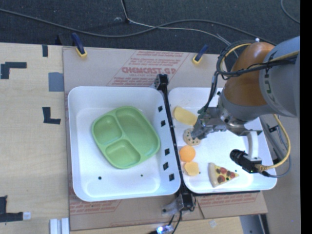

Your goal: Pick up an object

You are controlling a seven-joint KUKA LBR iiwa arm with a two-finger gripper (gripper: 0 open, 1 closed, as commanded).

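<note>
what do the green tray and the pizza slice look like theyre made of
Tray: probably moulded plastic, going by its uniform pale green, smooth soft sheen and rounded compartment walls.
Pizza slice: likely a toy of plastic or rubber; its colours are flat and its edges crisp, though it is too small to be sure.

You have one fixed camera, set high over the tabletop (29, 130) and looking down at a slant, far enough off to take in both bins and the arm (258, 82) entering from its right.
</note>
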